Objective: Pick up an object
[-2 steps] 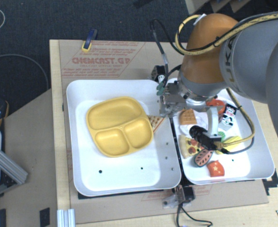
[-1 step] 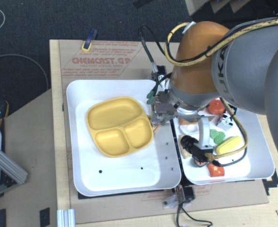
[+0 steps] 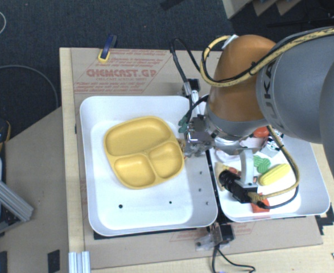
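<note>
Red print on the cardboard sheet [image 3: 130, 70] at the upper middle of the frame read roughly "CHEMCAST GP"; the smaller lines beneath were illegible.

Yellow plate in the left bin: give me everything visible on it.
The yellow plate looks like matte plastic, rounded, divided by raised ridges into three compartments: one large toward the back, two smaller in front. It lies flat, upright, turned at a slant, on the floor of the left bin, toward its right half. Its right edge sits close to the arm's wrist hardware; contact unclear.

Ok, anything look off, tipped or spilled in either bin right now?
Nothing stands out. The yellow divided plate lies flat and upright in the left bin; a yellow item and a green one sit in the right bin, partly hidden by the arm.
</note>
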Tool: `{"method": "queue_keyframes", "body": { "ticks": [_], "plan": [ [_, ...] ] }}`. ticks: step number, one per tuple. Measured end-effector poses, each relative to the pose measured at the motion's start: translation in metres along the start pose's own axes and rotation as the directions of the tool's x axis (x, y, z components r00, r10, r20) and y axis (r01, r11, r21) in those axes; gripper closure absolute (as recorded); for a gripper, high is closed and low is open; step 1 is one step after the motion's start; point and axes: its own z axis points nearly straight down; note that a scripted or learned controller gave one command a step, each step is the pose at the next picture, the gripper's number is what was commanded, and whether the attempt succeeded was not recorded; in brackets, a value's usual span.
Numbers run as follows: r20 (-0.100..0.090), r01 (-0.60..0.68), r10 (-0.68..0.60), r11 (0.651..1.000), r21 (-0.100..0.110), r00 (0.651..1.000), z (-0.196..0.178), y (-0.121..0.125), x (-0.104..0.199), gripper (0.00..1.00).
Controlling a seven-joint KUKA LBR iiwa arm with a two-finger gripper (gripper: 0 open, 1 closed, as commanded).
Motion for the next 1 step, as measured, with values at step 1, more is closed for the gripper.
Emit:
{"method": "queue_keyframes", "body": {
  "ticks": [1],
  "plan": [
    [0.000, 0.001, -0.001, 1.000, -0.006, 1.000, -0.0089, 0.0046, -0.0026, 1.00]
  ]
}}
